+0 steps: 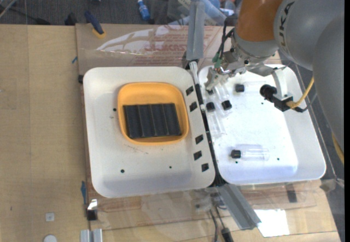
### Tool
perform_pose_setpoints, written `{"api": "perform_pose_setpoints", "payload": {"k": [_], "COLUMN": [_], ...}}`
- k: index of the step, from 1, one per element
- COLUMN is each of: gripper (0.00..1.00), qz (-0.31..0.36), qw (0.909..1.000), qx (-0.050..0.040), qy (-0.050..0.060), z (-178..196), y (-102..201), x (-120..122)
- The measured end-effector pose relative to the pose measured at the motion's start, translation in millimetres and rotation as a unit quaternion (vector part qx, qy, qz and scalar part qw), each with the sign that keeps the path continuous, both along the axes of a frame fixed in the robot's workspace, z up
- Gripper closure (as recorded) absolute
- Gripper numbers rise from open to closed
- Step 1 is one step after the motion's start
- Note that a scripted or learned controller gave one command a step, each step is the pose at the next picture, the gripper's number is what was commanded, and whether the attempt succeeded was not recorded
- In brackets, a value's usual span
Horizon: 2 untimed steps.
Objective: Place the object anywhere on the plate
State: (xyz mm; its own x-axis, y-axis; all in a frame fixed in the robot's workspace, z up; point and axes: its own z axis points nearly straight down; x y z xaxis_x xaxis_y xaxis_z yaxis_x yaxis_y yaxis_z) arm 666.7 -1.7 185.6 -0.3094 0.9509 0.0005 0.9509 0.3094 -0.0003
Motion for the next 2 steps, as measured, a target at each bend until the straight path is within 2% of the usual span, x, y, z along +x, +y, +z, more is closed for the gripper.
{"api": "perform_pose_setpoints", "payload": {"k": [1, 2], "gripper": [0.00, 0.00], "qz": [0.000, 0.122], "qw": [1.0000, 0.9925], "qx": [0.0000, -0.0004], "qy": [0.000, -0.004], "z": [0.3, 32.9], "y": [0.0, 44.1], "x": [0.2, 1.0]}}
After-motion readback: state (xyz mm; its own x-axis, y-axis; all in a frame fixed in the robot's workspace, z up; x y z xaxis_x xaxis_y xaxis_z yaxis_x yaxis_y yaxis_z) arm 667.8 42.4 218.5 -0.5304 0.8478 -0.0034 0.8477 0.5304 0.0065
